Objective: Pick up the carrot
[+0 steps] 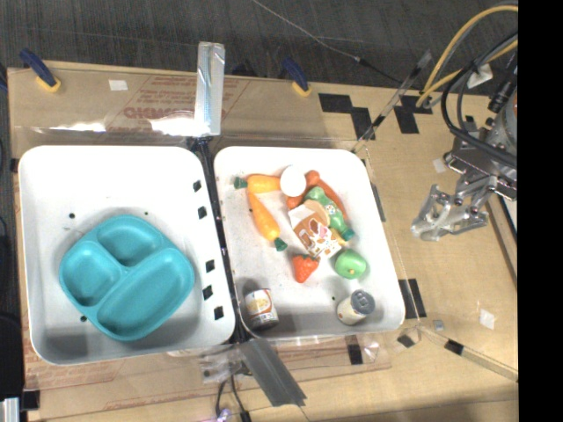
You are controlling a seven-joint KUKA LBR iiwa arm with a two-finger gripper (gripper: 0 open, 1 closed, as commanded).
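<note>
Off to the right of both bins, my gripper (444, 214) hangs low over the bare bench with my arm (493, 161) reaching in from the right, holding nothing; I cannot tell how wide it stands. One carrot (327, 193) lies in the right bin (380, 262), in its far half among the other toy food, touching the white ball (292, 181). One teal plate (127, 275) sits in the left bin (44, 236), and two small cans (260, 306) stand near the right bin's front edge.

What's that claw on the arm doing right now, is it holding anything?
Gripper: open, holding nothing, over the bench to the right of the bins; the carrot lies in the right bin.
</note>
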